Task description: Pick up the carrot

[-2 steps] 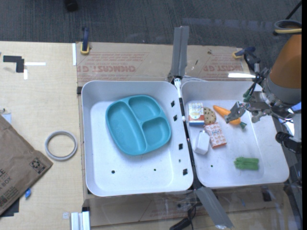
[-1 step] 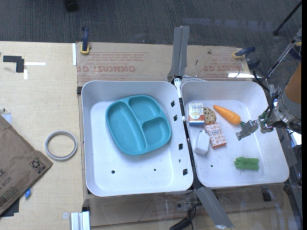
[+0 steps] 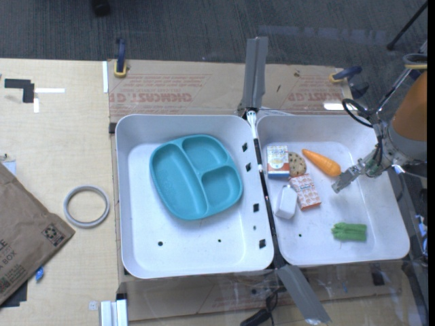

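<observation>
Dark carpet [image 3: 190, 12] lay beyond a pale wooden bench [image 3: 54, 141], where brown cardboard [image 3: 177, 87] sat under two white bins. The left bin [image 3: 136, 250] held a teal divided plate [image 3: 196, 176]. The carrot [image 3: 321, 161] rested in the right bin [image 3: 380, 250] near its far side, beside a cookie [image 3: 296, 164]. The gripper [image 3: 343, 180] hovered just right of the carrot, gripping nothing; how its tips stood I could not tell.

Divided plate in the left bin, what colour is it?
Teal blue, a three-compartment plastic plate, seen clearly in the camera view.
</observation>
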### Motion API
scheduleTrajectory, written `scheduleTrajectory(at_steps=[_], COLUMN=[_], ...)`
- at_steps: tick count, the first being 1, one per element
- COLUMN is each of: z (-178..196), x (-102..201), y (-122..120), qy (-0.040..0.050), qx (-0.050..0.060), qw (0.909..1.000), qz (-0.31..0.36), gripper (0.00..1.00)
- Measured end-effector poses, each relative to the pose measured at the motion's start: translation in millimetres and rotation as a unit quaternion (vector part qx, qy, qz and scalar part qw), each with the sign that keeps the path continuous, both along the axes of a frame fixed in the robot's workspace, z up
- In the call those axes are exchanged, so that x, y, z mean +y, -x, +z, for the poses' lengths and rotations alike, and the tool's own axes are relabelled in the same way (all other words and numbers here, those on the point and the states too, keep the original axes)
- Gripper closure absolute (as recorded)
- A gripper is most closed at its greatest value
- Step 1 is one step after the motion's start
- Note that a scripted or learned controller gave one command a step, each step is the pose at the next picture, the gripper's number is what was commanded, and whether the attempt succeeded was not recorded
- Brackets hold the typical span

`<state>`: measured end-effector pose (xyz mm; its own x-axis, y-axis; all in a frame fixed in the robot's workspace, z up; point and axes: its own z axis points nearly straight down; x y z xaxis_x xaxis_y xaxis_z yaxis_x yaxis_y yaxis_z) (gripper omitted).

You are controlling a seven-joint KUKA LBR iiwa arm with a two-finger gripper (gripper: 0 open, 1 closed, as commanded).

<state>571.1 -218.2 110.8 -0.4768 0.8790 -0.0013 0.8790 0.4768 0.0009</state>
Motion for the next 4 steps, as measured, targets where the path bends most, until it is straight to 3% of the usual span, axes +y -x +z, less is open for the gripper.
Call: scheduleTrajectory(at_steps=[1,2,3,4], z=[-18.2,-7.4,73.6,100.9], x=[-3.3,-3.7,60.1,151.8], y=[-64.5,-65.8,-85.1,-78.6], qy=[0.0002,0.0009,-0.0006,0.0019], qx=[-0.001,-0.003,0.008,0.012], qw=[1.0,1.0,0.991,0.9611], qz=[0.006,0.005,-0.134,-0.276], gripper=[0.0,1.0,1.0,1.0])
